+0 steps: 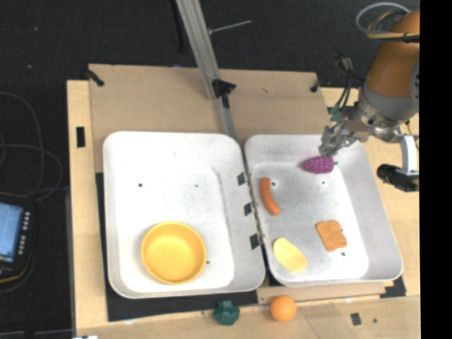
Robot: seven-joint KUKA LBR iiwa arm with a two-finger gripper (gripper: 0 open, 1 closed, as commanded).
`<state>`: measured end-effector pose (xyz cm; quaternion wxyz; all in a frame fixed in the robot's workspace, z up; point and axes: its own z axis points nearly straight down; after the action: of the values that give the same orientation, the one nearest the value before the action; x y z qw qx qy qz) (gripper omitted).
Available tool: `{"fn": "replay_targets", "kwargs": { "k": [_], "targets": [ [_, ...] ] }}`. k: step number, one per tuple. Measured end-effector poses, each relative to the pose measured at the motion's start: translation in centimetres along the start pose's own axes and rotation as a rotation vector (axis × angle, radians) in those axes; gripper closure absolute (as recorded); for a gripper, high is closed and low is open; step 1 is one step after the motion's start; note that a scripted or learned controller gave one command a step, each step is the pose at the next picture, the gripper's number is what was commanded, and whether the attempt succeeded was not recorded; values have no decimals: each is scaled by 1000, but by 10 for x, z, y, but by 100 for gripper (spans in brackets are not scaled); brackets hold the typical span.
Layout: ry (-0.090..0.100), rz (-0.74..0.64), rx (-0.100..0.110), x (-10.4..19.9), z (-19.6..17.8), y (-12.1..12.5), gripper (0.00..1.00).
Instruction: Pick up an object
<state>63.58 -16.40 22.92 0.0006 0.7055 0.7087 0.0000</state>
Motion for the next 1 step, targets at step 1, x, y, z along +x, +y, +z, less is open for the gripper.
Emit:
{"fn": "replay_targets", "kwargs": {
  "k": [1],
  "targets": [
    [1, 0, 0, 39, -1, -15, 100]
  ]
}}
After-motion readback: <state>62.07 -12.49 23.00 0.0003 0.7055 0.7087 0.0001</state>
